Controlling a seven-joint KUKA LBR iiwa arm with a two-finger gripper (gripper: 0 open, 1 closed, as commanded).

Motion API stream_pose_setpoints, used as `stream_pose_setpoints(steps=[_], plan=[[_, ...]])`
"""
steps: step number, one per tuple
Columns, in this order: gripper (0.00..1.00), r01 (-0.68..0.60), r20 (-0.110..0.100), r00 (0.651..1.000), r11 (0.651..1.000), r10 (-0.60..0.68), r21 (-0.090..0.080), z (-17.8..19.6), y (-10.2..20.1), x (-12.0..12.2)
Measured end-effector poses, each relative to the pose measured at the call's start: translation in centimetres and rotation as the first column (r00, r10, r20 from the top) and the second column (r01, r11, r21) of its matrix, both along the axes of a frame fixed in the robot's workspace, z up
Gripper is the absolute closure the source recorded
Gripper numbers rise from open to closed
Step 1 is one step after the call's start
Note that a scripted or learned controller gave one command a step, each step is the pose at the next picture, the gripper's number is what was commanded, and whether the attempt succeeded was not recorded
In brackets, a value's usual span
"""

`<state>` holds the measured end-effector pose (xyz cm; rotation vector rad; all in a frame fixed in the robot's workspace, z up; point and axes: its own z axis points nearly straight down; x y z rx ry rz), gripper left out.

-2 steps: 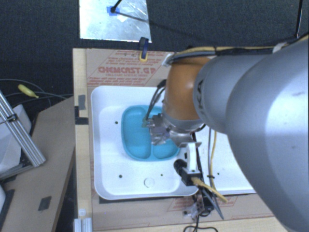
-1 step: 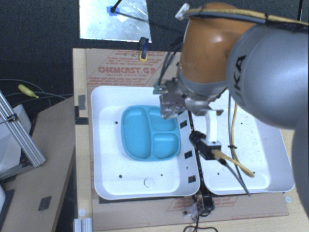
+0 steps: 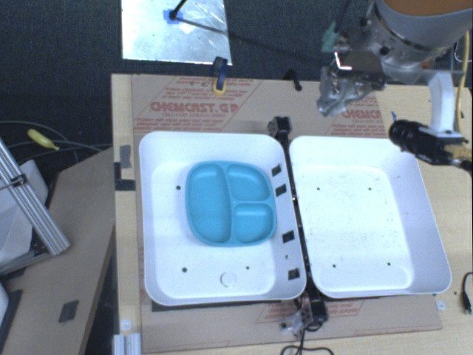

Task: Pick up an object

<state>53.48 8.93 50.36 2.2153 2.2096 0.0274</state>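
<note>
A light blue plate with three compartments lies flat in the middle of the left bin. Near that bin's front edge rests a small white disc. My gripper hangs high above the bench, just beyond the far left corner of the right bin, well apart from the plate. Nothing shows beneath it or in its grasp.
The two bins meet at a black-clipped seam. Behind them, a shiny metal sheet and a yellow clamp sit on the cardboard-covered bench. An aluminium rail leans at the far left.
</note>
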Motion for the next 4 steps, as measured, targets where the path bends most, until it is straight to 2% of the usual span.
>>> stream_pose_setpoints(steps=[1, 2, 3, 4], plan=[[1.0, -0.015, -0.028, 0.999, 1.0, 0.015, -0.003, -9.3, 8.8, -5.1], [1.0, -0.013, -0.017, 1.0, 1.0, 0.013, -0.001, -7.7, 8.3, -4.8], [1.0, -0.001, -0.019, 1.0, 1.0, 0.001, -0.003, -7.5, 5.5, -4.8], [1.0, 0.003, -0.013, 1.0, 1.0, -0.003, -0.003, -2.5, -0.9, -4.8]])
